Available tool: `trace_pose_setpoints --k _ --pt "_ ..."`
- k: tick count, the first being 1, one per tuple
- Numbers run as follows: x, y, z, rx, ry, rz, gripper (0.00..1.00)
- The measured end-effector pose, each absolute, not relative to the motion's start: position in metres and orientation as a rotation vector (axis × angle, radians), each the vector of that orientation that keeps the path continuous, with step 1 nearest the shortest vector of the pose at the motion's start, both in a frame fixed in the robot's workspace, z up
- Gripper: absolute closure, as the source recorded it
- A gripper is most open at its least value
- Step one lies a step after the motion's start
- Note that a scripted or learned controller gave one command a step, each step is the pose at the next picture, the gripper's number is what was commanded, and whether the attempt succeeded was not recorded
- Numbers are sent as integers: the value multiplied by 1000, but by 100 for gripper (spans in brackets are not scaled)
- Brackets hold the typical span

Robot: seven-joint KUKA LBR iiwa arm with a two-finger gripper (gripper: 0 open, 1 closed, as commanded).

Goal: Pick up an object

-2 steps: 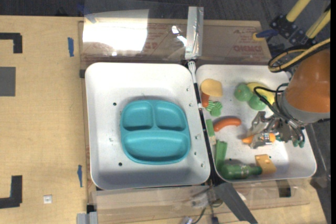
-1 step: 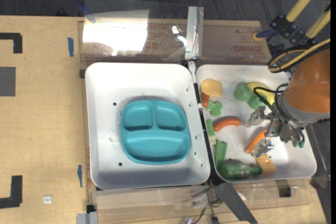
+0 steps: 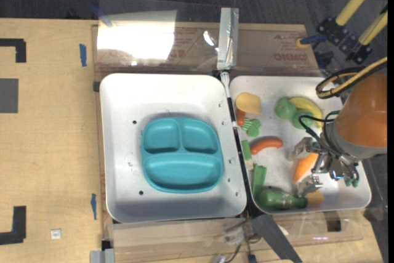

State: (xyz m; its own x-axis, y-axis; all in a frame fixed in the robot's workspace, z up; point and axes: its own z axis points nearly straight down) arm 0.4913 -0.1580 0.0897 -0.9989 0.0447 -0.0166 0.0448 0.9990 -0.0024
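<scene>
The gripper (image 3: 320, 170) is hovering low in the right bin (image 3: 363, 197) at the lower right of the frame, seemingly lining up on an orange carrot-like piece (image 3: 304, 167) beside it; whether it is gripping anything, I cannot tell. Next it needs a firm closure and lift. That bin is also holding a green cucumber-like toy (image 3: 278, 198), while the left bin (image 3: 117, 101) is holding a teal divided plate (image 3: 181, 153).

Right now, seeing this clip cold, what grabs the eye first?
The teal divided tray sits alone in the left bin. The right bin is crowded with toy food, including an orange carrot and a green cucumber. The gripper is low over the carrot near that bin's front right.
</scene>
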Motion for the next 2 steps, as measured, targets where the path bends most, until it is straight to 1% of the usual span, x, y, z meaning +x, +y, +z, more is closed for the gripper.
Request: trace_pose_setpoints --k 1,2 --pt "494 -157 102 66 3115 -9 100" --pt "571 -151 264 -16 3124 -5 100"
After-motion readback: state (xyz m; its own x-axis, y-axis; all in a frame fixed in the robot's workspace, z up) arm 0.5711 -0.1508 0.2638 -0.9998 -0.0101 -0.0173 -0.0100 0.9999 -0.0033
